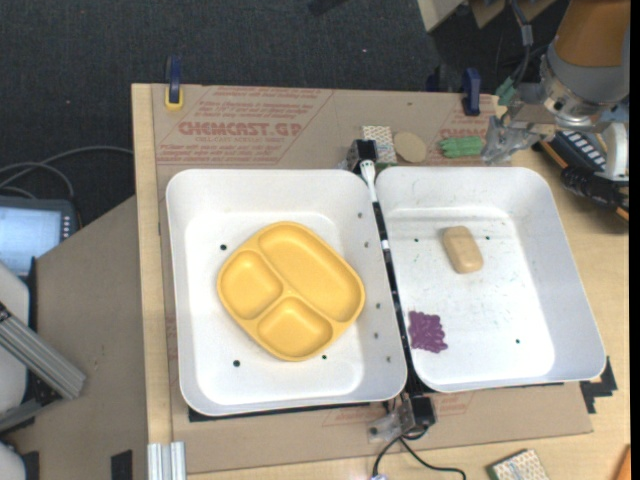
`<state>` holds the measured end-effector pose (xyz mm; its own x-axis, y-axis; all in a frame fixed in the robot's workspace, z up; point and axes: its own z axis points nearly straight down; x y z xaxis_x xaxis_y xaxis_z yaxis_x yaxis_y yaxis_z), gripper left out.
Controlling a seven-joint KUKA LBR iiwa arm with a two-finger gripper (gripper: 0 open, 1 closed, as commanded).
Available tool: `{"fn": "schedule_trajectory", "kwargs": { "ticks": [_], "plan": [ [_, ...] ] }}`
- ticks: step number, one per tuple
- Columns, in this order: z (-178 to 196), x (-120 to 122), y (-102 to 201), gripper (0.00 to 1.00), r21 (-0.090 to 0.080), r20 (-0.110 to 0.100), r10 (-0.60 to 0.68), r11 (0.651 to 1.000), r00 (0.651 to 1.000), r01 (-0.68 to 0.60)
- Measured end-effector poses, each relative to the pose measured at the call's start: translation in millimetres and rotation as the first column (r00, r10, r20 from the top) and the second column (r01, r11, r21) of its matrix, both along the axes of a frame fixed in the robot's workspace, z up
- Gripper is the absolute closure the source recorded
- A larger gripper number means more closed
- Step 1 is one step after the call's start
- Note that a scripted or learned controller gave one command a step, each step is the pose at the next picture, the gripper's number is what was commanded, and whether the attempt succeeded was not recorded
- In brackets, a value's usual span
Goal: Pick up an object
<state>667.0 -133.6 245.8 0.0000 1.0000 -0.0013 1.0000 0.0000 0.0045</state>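
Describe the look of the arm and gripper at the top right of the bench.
The arm has an orange band over a pale grey wrist ring. Below it sits a metallic grey gripper with slim silvery fingers. Dark cables run alongside the wrist.

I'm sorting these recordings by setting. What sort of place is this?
Probably a robotics lab bench: two white bins on a clamped board, a yellow divided plate in one, and a robot arm reaching in.

The arm (592,28) enters at the upper right, its orange band above a grey wrist. The end effector (503,140) points down, its fingers (495,146) close together with nothing between them.
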Motion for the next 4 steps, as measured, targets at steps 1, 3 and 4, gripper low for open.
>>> {"fn": "schedule_trajectory", "kwargs": {
  "ticks": [1,3,4],
  "plan": [
    [1.7,0.0,5.6,1.0,0.0,0.0,0.001,1.0,1.0,-0.001],
    [2.1,-0.2,18.8,1.0,0.001,-0.003,0.001,1.0,1.0,-0.001],
    [2.0,-0.3,19.0,1.0,0.001,-0.004,0.0,1.0,1.0,0.0]
  ]
}}
